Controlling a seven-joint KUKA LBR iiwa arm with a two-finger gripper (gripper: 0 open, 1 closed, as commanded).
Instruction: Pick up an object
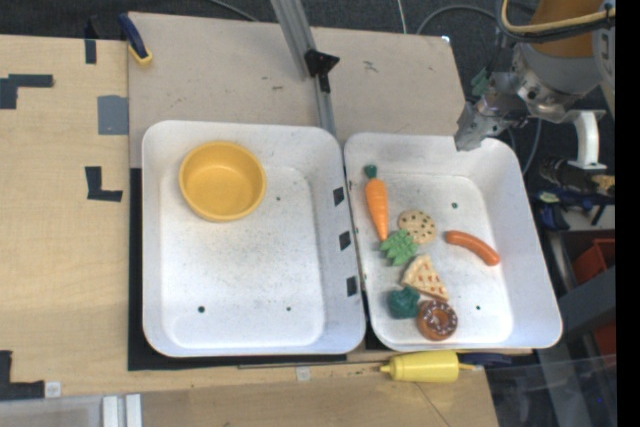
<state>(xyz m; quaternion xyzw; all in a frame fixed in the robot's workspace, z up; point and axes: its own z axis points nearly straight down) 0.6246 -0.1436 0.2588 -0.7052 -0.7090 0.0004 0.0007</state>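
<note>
Grey metal is what I see first: my end effector (472, 137) hangs over the far right corner of the right bin (520, 215), and from this slant I cannot tell how it is set or whether it has hold of anything. Behind it the arm (560, 5) rises with its orange band toward the view's right edge. Taking the right bin as my landmark, the things to pick all lie inside it: a carrot (376, 206) along its left side, a cookie (416, 226) just right of the carrot, a green leafy piece (398, 247) touching the cookie from below, a sausage (471, 248) toward the bin's right side and apart from the rest, a pizza slice (425, 277) below the leafy piece, then a dark green piece (403, 303) and a chocolate doughnut (437, 320) near the bin's front wall. Left of that bin sits the left bin (240, 315) with a yellow bowl (222, 180) in its far left part. A yellow bottle (422, 368) lies on the surface (60, 215) just in front of the right bin.
</note>
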